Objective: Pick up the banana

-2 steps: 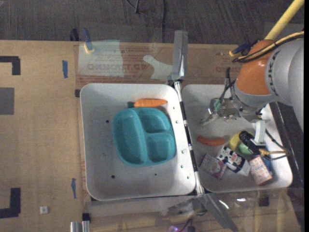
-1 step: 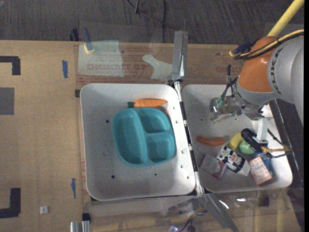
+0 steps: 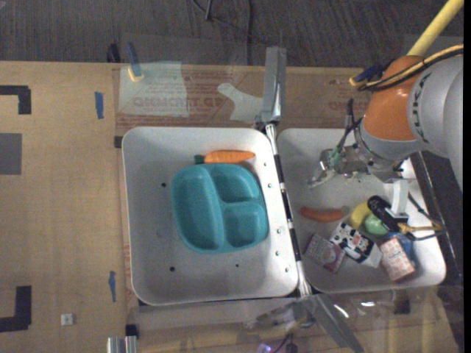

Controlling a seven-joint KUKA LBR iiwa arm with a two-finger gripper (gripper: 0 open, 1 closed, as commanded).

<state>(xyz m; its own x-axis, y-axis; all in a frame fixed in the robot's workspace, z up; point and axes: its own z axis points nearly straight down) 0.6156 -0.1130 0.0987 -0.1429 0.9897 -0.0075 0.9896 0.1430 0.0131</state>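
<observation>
The banana [image 3: 360, 213] is seen in the right bin [image 3: 309, 149], below the gripper [image 3: 321, 173], whose finger state cannot be told.

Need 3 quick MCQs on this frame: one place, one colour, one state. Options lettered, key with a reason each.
1. The teal divided tray sits in:
A. the left bin
B. the right bin
C. the bare bench

2. The long item touching the tray's far edge is:
A. green
B. orange
C. purple

3. The gripper is:
A. over the left bin, touching the tray
B. outside both bins
C. over the right bin, up-frame of the pile of items

Key:
1 A, the tray lies on the floor of the left bin.
2 B, the carrot is orange.
3 C, the gripper hangs over the right bin, apart from the banana and the other items at the bin's near side.
</observation>
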